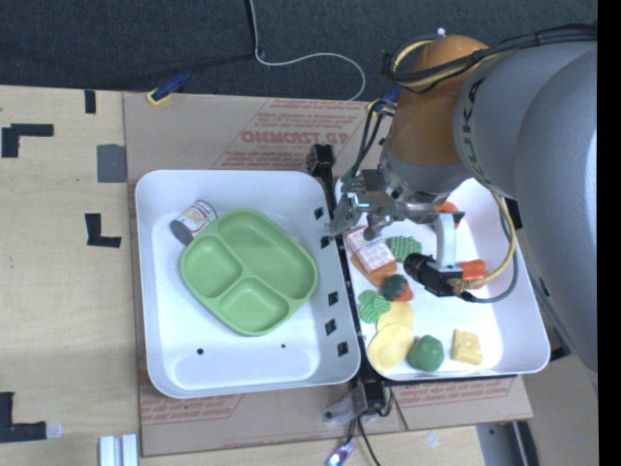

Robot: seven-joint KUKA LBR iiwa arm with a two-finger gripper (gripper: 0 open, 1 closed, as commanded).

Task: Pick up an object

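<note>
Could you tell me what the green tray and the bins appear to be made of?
Green tray: likely moulded plastic, matte to satin; one even pale green, with soft rounded dividers between its three compartments. Bins, left and right: probably thin formed plastic, smooth and slightly glossy; uniform white with rounded corners and rolled rims. Coated metal can't be ruled out.

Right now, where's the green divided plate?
The green divided plate lies in the left bin, toward its middle, with a small can touching its upper-left edge. It is across the divider from the toy food in the right bin.
</note>
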